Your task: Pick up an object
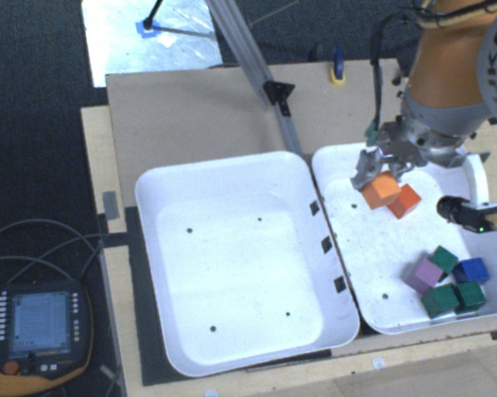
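- Orange block point(380, 191) lies in the far part of the right bin point(373, 313), with a second, redder orange block point(404, 202) touching it on its near-right side.
- Camera view: the gripper point(374, 170) sits directly over the far-left edge of the orange block, the grey metal of its fingers overlapping the block's top; the arm point(456, 48) comes in from the far right.
- Finger state: it cannot be told from this slanted view how far apart the fingers stand, nor whether the block sits between them or merely under them.
- Step in hand, as a judgement: the grasp itself, with the gripper down at the block and no lift begun.
- Next move likely calls for a firm closure on the block alone, then a straight rise; the touching redder block could be dragged or could spoil the grip.
- Elsewhere in the right bin, a purple block point(424, 273), green blocks point(452, 298) and a blue block point(471, 271) cluster at the near-right corner, well apart from the gripper.
- Left bin point(185, 337) lies beside the right one.
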### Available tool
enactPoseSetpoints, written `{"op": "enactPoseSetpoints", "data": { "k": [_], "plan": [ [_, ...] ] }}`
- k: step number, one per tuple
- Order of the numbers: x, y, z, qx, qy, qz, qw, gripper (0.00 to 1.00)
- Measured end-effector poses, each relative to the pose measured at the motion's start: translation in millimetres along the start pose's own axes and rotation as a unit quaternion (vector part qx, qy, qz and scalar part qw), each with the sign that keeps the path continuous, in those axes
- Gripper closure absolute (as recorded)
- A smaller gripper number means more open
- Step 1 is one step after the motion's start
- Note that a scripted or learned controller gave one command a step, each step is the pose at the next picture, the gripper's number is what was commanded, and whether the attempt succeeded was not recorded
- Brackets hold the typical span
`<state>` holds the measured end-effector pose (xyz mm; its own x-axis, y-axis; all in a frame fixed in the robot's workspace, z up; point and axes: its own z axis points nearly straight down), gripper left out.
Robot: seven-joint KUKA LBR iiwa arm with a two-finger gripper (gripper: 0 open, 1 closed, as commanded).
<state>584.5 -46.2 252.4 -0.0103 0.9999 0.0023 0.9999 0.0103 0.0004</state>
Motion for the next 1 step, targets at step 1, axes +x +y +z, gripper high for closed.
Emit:
{"op": "enactPoseSetpoints", "data": {
  "k": [1],
  "plan": [
    [58.1, -3.6, 12.2, 0.000, 0.000, 0.000, 1.0000, 1.00]
  ]
}}
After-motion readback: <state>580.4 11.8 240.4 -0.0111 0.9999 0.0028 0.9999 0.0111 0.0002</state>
